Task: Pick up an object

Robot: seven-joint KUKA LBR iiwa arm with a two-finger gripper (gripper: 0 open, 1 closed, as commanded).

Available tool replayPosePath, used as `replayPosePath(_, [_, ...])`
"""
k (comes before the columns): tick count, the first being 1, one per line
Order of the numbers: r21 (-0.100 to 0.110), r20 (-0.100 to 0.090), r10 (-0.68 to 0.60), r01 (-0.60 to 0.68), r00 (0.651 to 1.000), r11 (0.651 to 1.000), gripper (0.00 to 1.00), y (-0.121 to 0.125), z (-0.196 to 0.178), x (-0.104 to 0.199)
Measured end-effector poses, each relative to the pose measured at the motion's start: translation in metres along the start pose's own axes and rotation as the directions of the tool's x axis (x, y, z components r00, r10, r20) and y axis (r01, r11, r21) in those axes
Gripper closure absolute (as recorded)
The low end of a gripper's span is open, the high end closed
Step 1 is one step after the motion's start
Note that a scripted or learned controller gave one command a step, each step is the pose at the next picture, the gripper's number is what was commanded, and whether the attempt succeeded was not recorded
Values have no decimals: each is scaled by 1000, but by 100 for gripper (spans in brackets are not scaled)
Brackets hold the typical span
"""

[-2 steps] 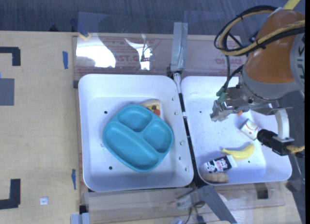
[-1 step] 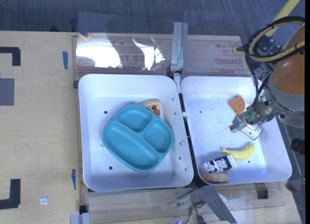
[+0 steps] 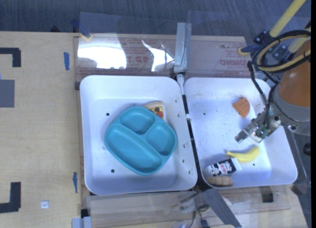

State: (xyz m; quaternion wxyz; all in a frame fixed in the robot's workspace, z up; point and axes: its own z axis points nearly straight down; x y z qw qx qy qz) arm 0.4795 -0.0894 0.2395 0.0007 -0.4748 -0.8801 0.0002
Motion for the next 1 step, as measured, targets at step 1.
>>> replayPosePath(1, [0,0,376,-376,927,927,100,34,48,-17])
